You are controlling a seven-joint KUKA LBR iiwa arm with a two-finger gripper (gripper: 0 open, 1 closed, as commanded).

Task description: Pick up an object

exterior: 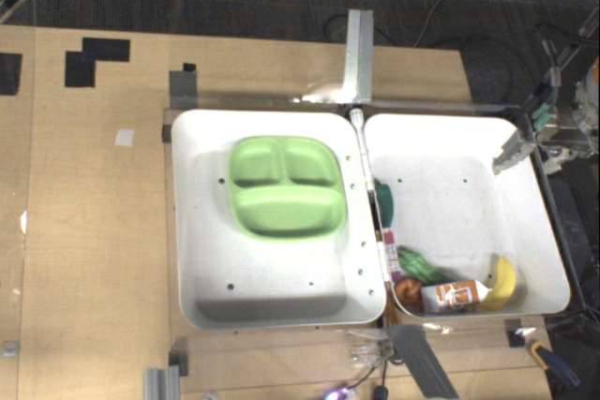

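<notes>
Camera view, left to right. Left bin (202,201): one green divided plate (285,185) near its centre, bare floor on all sides. Right bin (450,192): a teal item (383,200) against the dividing wall at 9 o'clock, partly hidden; clustered at 6 o'clock, a green object (421,265), a reddish object (407,292) half covered, a white bottle with an orange label (456,296) lying flat and a banana (503,281). Upper floor bare. Gripper (514,155) at the rim at 3 o'clock, blurred; jaw state cannot be told.
</notes>
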